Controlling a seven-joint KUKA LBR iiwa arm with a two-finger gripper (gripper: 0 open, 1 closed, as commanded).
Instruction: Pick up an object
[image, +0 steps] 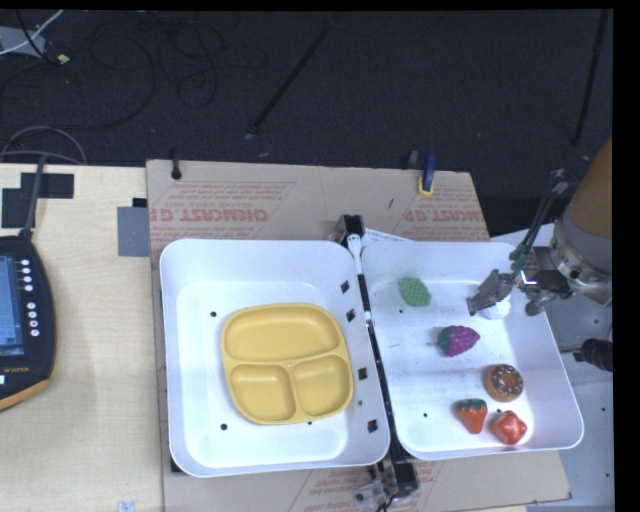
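Objects for picking, five, loose in right bin (560, 350). Two white bins side by side; left bin (190, 300) with one yellow divided plate (288, 362). Gripper (500, 292) over right bin's upper right, opening impossible to judge, no object seen in its grasp. One purple grapes (458, 340), one green lump (414, 292), one donut (503, 381), one strawberry (472, 413), one red piece (509, 427).

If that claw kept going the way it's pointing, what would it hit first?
The gripper points left across the right bin. First in that line looks to be the green toy. Height is hard to judge from above, so it might pass over it.
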